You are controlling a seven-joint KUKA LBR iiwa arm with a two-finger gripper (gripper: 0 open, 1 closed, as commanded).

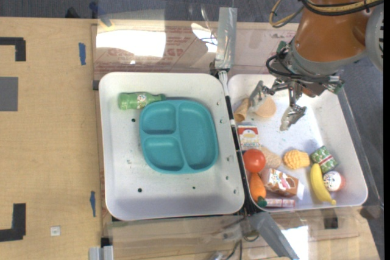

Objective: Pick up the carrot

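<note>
Orange and tapered, the carrot (257,186) lies in the right bin (350,131) against its left wall, just below the red tomato (254,161) and touching the snack packet (281,182) on its right. It looks like light, stiff, smooth plastic, likely to slip; a pinch across its thick middle seems safest. The gripper (277,108) hangs open and holds nothing, well above the tomato, near a pale wedge (265,108).

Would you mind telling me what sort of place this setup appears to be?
Probably a robotics lab bench for pick-and-place trials: a robot arm hangs above two white bins, and the right bin holds toy food, including a carrot.
</note>
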